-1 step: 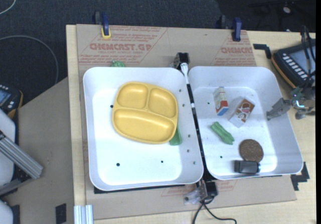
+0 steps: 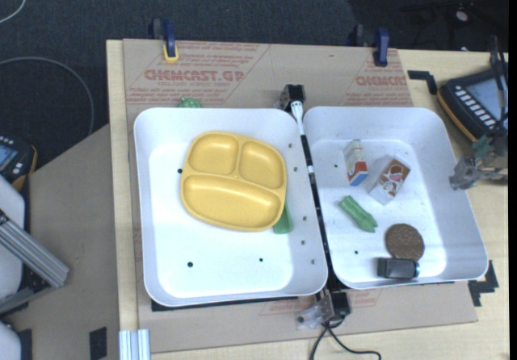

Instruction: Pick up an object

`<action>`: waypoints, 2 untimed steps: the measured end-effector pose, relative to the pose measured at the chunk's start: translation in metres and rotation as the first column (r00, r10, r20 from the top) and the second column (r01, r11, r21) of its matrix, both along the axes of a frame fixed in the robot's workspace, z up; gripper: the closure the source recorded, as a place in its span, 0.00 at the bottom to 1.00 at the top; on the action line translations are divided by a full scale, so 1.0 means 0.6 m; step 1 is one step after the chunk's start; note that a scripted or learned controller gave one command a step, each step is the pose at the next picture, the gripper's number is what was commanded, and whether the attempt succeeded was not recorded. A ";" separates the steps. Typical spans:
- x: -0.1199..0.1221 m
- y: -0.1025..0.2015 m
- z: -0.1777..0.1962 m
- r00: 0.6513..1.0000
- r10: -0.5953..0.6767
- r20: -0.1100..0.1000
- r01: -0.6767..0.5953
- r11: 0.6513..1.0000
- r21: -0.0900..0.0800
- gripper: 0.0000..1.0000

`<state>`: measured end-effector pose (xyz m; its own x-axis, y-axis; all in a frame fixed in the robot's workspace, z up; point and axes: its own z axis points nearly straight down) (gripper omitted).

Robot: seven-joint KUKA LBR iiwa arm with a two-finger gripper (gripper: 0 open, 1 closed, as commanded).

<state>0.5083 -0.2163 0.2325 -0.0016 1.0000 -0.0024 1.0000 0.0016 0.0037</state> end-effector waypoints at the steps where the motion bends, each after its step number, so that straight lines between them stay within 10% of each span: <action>1: 0.016 0.094 0.155 1.000 0.007 0.009 -0.007 1.000 0.000 1.00; 2: -0.042 0.265 0.040 1.000 0.009 -0.013 -0.008 1.000 0.008 1.00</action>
